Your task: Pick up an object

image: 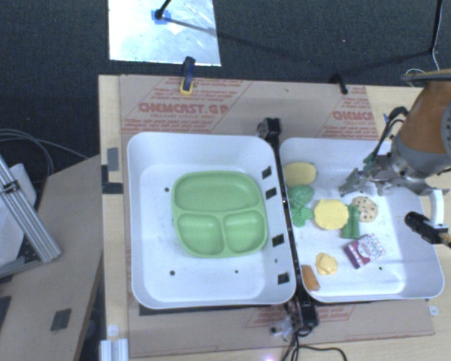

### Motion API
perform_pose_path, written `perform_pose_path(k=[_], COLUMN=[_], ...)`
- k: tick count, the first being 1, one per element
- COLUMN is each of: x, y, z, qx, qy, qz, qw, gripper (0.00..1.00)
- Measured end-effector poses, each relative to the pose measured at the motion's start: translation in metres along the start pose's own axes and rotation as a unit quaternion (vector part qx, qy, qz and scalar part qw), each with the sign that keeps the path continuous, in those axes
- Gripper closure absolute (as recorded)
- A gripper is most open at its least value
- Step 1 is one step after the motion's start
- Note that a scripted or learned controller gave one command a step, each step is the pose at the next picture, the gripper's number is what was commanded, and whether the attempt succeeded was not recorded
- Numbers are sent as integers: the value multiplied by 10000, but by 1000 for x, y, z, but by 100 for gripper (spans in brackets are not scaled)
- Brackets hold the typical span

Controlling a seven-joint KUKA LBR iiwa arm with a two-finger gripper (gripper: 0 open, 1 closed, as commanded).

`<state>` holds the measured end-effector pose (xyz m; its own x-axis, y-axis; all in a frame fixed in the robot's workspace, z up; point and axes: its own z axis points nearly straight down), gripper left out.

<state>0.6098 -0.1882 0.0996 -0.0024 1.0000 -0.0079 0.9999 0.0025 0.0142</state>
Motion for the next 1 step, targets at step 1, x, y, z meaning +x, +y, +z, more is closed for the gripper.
perform_pose_path(k=[1], x=[1], y=[-58], z=[15], qx=[91], qy=[47], qz=[19], qw=[9999], gripper=[0])
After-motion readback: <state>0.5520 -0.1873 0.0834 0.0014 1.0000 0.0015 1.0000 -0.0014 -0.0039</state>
